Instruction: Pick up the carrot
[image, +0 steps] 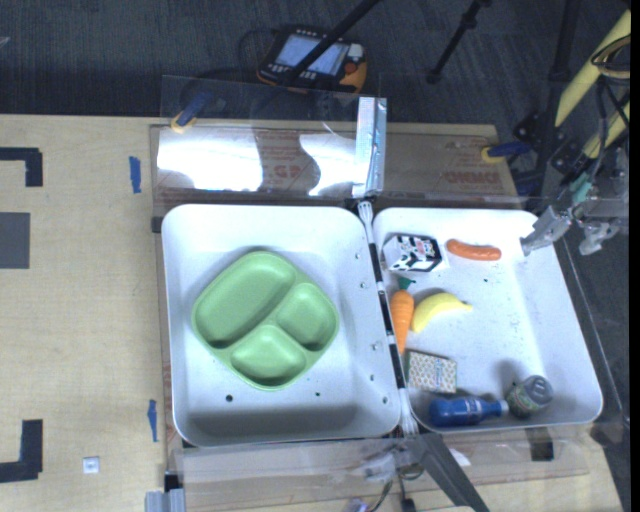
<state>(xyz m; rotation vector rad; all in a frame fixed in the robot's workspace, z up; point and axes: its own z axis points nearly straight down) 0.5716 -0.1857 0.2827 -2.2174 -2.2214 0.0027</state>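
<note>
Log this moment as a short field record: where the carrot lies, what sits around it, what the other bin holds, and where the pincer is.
carrot: right bin, against its left wall, lengthwise, green top toward the far side
neighbours: banana right beside it; black-and-white packet beyond it; patterned sponge nearer the camera
other items: sausage; blue bottle; can
left bin: holds a green divided plate
pincer: over the right bin's far right corner, apart from the carrot, nothing seen in it
</note>
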